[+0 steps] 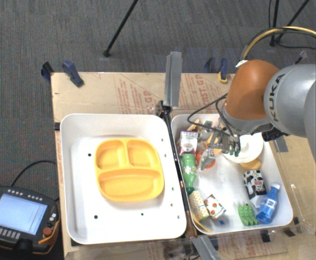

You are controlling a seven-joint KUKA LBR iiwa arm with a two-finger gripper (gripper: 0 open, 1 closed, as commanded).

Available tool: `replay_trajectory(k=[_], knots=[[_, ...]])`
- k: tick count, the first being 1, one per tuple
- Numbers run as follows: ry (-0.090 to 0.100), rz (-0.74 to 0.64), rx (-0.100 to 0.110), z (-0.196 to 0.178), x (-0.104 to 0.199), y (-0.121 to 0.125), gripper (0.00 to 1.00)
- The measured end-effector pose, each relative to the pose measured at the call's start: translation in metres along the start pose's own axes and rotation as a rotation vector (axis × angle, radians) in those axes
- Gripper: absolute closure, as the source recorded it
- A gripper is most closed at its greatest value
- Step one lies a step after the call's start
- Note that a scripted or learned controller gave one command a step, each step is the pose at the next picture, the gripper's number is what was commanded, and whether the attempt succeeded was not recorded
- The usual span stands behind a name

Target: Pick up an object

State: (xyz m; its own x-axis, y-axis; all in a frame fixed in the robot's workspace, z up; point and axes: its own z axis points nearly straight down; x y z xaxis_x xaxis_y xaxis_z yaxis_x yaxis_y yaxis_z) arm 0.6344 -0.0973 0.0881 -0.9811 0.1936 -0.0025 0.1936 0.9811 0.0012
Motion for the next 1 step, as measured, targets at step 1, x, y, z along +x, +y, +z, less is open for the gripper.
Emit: replay_trajectory(k=[1], knots=[[0.002, 0.092, 0.000, 0.0006, 0.0468, -0.0078, 0.00]])
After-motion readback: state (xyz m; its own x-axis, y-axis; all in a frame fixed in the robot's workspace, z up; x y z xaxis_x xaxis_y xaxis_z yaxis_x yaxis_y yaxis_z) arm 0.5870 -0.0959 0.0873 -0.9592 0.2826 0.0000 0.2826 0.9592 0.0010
